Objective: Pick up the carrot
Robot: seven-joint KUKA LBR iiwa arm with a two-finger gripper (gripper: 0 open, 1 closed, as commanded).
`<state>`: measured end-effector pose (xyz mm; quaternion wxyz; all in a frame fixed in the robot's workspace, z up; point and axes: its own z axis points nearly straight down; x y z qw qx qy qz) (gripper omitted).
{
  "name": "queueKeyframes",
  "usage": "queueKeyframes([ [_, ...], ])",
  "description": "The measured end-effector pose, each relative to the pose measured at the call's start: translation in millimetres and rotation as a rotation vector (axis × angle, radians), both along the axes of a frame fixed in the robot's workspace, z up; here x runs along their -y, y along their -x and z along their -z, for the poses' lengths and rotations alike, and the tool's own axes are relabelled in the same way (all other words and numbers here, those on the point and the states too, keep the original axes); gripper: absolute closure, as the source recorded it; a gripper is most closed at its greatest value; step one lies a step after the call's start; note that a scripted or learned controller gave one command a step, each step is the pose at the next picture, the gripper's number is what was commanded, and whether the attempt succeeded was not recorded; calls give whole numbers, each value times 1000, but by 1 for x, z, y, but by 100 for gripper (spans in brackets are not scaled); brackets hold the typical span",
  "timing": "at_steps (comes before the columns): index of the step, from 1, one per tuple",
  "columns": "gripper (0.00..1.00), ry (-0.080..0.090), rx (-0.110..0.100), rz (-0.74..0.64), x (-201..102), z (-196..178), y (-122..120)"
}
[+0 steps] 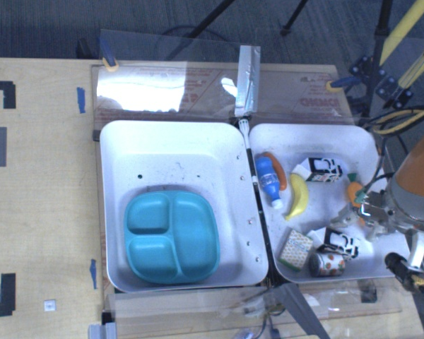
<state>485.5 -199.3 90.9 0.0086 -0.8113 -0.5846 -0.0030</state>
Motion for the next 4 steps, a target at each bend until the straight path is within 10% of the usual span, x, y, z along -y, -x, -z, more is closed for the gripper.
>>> queueKeyframes([
  [1, 0, 0, 0, 0, 0, 0, 0],
  [2, 0, 6, 7, 129, -7, 2, -72],
  [3, 100, 17, 9, 130, -3, -7, -71],
  [4, 0, 12, 8, 128, -5, -7, -72],
])
